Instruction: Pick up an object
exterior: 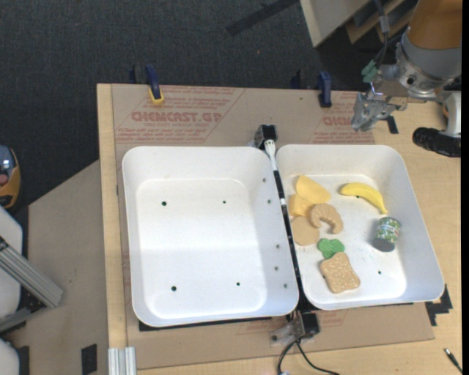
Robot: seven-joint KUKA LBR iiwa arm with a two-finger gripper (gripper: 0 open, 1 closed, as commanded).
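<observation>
We see the banana [364, 195] lying in the right bin [418, 242] toward one o'clock, untouched, other food pieces at its eight o'clock; the gripper [366, 117] hangs at twelve o'clock beyond the rim, grasping nothing, its spread unreadable; the pick remains entirely ahead.

The arm [432, 44] enters at the 1 o'clock corner of the view. Its upper part is a wide orange band [438, 22], rounded like a barrel. Under the band comes a light grey ring with a smooth metallic look. A thin dark cable runs down beside it, toward 11 o'clock from the ring. The gripper [364, 117] is small, made of grey metal, with some green-blue detail near its top. Its shape looks blocky.
</observation>
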